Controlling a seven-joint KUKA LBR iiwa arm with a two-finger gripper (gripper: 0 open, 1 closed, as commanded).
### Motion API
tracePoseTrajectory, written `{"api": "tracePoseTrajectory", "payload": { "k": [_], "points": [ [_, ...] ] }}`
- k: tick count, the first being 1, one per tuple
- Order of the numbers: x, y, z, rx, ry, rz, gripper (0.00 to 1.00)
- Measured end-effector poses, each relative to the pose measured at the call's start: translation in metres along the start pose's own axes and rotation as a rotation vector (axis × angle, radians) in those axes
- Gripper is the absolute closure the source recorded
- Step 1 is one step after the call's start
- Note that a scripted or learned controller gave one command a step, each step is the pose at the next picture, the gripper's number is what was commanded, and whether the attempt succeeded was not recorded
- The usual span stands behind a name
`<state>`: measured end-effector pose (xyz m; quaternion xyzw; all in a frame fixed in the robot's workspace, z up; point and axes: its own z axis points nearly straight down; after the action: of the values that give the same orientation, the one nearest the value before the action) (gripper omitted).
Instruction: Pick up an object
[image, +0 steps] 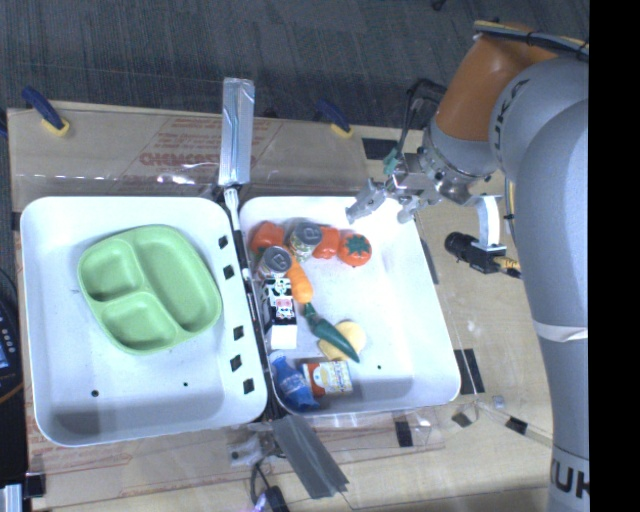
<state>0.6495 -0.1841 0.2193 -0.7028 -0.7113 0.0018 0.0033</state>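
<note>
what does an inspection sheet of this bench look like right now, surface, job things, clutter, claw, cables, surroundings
surface: two shallow white bins side by side, left bin and right bin, on a wooden bench.
job's things: in the right bin, bunched along its left side, an orange tomato-like toy, two small cans, a carrot, a yellow and green piece, a blue item and a small labelled packet.
clutter: a green divided plate in the left bin.
claw: claw over the right bin's far edge, nothing between its fingers.
cables: dark cable near the wrist.
surroundings: blue clamps on the far edge, silver tape strip, dark floor.
</note>
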Motion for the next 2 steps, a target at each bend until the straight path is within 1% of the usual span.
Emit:
{"api": "tracePoseTrajectory", "payload": {
  "k": [1,2],
  "points": [
    [0.006,0.008,0.102,-0.006,-0.001,-0.064,0.00],
    [-0.026,-0.038,0.129,-0.003,0.000,-0.132,0.00]
  ]
}}
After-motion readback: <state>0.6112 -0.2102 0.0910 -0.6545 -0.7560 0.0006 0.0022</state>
